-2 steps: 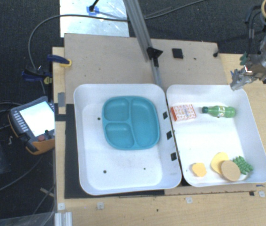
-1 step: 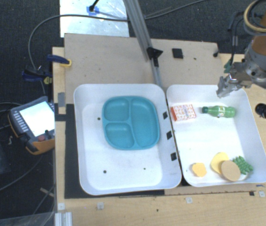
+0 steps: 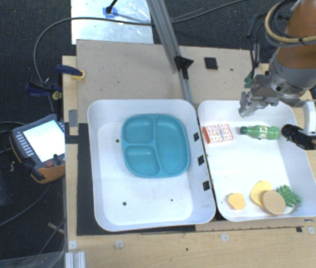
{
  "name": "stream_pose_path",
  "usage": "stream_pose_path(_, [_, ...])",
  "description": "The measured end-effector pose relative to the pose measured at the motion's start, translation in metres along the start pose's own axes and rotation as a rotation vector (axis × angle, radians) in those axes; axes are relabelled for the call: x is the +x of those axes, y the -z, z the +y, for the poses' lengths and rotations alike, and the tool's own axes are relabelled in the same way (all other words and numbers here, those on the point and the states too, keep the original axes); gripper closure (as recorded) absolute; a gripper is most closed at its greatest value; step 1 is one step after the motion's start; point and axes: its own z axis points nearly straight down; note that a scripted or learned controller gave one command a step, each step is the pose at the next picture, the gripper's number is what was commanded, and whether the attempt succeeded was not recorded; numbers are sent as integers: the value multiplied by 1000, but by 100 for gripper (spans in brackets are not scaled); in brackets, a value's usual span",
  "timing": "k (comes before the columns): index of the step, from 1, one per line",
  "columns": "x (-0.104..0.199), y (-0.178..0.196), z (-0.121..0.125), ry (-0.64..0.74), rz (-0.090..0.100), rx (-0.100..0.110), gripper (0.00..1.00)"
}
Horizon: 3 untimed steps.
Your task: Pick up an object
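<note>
My gripper [image 3: 248, 108] hangs over the far edge of the right bin [image 3: 258, 166], just above and left of a green bottle [image 3: 260, 132] that lies on its side. Left of the bottle lies a small red-and-white box [image 3: 218, 133]. At the bin's near right corner sit a small orange piece [image 3: 236, 201], a yellow piece [image 3: 260, 191], a tan round piece [image 3: 273, 202] and a green leafy item [image 3: 288, 195]. Nothing shows between my fingers.
The left bin [image 3: 110, 194] holds a blue divided plate [image 3: 155, 145]. A metal pole [image 3: 166, 32] slants across the board behind the bins. A handheld controller [image 3: 41, 147] and cables lie off the bench to the left.
</note>
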Motion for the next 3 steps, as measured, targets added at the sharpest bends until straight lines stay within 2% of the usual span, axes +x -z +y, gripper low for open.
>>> stream_pose_path(2, [94, -27, -39, 0, 1, 2, 100])
stream_pose_path(3, [144, -25, -52, 1, 1, 1, 100])
